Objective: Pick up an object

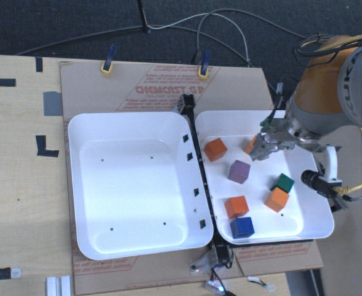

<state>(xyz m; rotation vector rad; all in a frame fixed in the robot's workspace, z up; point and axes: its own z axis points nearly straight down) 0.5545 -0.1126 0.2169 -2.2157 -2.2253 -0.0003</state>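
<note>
My gripper (262, 148) hangs low in the right bin (319, 227), near its back middle. An orange block (250, 144) peeks out at the gripper's left side and is mostly hidden by it; whether it is held is unclear. Loose in the same bin lie an orange cube (215, 148), a purple cube (239, 171), a green cube (284, 182), a second orange cube (277, 199), an orange-red cube (236, 206) and a blue cube (242, 227).
The left bin (76, 131) sits beside the right one, with a black divider strip (196, 165) between them. Both rest on a cardboard sheet (162, 88). Cables (224, 23) run behind the bins.
</note>
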